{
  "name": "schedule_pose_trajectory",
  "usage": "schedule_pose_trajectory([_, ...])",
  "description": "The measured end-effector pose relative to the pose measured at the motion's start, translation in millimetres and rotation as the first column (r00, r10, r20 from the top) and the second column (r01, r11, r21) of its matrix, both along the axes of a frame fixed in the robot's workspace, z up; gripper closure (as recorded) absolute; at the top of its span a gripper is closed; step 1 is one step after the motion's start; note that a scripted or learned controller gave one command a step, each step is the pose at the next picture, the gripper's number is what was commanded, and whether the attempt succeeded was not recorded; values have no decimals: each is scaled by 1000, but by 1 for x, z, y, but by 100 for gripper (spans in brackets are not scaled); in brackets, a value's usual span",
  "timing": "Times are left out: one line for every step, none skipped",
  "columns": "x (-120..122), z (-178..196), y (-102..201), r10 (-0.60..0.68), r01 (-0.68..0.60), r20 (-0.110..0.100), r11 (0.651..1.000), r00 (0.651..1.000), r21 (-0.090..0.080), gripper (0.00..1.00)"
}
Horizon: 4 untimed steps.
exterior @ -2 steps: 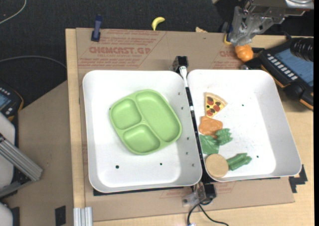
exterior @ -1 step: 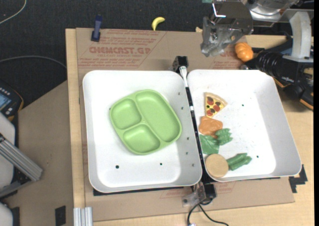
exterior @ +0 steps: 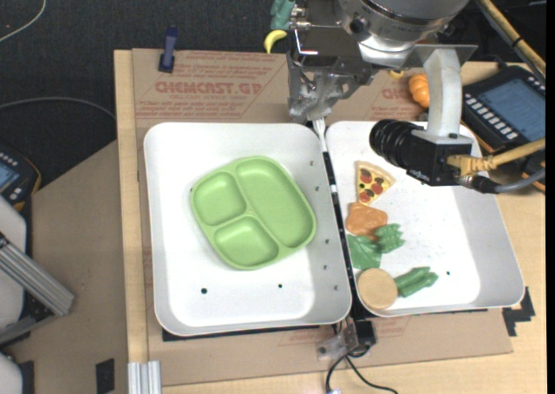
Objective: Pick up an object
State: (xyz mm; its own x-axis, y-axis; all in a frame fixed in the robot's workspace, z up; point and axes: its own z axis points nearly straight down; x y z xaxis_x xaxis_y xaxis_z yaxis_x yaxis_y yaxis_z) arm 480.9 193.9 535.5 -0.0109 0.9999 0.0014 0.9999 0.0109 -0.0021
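My gripper (exterior: 314,104) hangs over the back edge of the bench, just above where the two white bins meet, with nothing visibly in it. A green three-compartment plate (exterior: 251,210) lies in the left bin (exterior: 173,279). The right bin (exterior: 486,245) holds a toy pizza slice (exterior: 373,181), an orange food piece (exterior: 365,219), a green leafy piece (exterior: 373,246), another green piece (exterior: 414,281) and a tan round disc (exterior: 377,289), all along its left side. They lie in front of the gripper, and none touches it.
The arm's grey and orange body fills the top right. A black cylinder (exterior: 406,149) on a white bracket hangs over the right bin's back. Behind the bins lie a blue object (exterior: 167,49), a yellow piece (exterior: 275,39) and an orange piece (exterior: 419,88).
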Motion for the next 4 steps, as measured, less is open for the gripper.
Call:
schedule_pose_trajectory([-4,-200,18,-11,11,-15,1000,1000,-8,100])
schedule_pose_trajectory([22,-185,31,-10,10,5,1000,1000,0,100])
schedule_pose_trajectory([50,-29,30,-10,10,22,1000,1000,7,100])
schedule_pose_trajectory([36,-73,30,-10,10,-3,1000,1000,-3,100])
